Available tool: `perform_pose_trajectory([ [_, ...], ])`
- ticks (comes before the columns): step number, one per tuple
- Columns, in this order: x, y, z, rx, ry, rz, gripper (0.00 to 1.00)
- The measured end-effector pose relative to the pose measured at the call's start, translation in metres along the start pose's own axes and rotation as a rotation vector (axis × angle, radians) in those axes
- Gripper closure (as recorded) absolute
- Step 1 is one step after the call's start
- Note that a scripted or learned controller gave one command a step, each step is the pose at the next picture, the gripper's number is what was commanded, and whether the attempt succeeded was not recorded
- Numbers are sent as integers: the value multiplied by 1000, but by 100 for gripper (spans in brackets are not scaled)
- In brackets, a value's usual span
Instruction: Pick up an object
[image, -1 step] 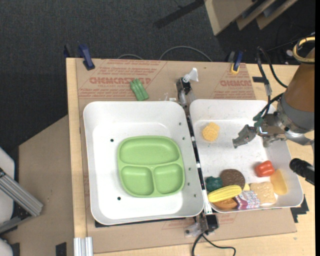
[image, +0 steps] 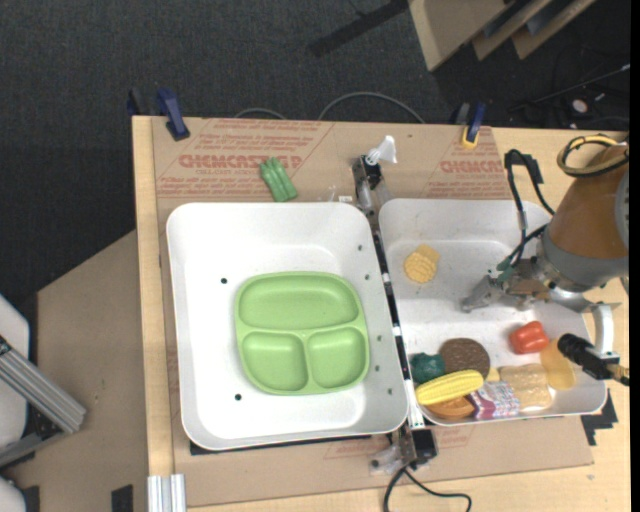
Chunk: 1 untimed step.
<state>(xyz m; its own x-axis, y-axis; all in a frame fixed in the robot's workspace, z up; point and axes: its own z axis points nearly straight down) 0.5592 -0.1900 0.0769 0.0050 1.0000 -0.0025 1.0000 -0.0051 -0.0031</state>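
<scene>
Along the near edge of the right bin (image: 470, 212) lies a heap of toy food; a yellow corn cob (image: 450, 385) sits at the near left corner, on top of something orange, with a green piece (image: 426, 365) just behind it and a brown round cookie (image: 465, 355) touching both; next to these, along the same near edge, lie a pink packet (image: 497, 401) and a pale bread slice (image: 528, 386); a red pepper (image: 528, 336) sits a bit farther in, near the right wall; the gripper (image: 478, 297) hangs low in the middle of this bin, and I cannot tell if its fingers are apart or together; nothing shows between them; the red pepper is near it on the right side, and a small yellow waffle (image: 422, 264) lies apart from it toward the far left corner; the left bin (image: 200, 300) holds a green tray (image: 300, 332) with three parts in its middle; on the far edge of the bench (image: 160, 180) rests a green peg (image: 278, 180).
</scene>
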Motion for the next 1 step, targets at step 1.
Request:
perform_pose_trajectory([
  [1, -29, -40, -8, 1, 6, -3, 0],
])
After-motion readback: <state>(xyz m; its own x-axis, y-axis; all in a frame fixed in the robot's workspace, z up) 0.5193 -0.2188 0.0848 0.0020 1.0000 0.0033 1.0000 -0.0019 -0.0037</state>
